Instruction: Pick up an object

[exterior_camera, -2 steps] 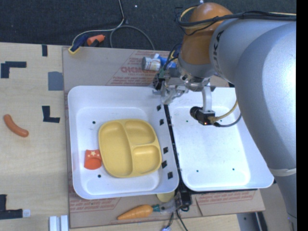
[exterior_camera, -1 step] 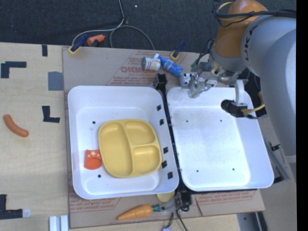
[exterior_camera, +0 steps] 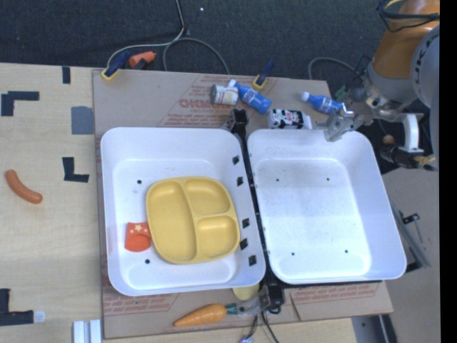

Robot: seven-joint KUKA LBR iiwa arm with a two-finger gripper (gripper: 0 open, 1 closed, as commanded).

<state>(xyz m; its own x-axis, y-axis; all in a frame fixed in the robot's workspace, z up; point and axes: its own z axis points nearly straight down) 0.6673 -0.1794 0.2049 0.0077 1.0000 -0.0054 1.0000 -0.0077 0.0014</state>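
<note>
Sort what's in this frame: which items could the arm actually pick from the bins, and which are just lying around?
In the bins, pickable:
yellow divided plate
orange cup

Lying about outside the bins:
toy carrot
toy sausage
blue bottle
black-and-white carton

The gripper sits at the right bin's far rim.

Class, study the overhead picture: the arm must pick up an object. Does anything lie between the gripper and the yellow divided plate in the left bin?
The gripper sits at the right bin's far rim. The yellow plate lies in the left bin. Between them lie the right bin's bare floor and the two bins' adjoining walls with black clips; nothing taller is visible.
</note>
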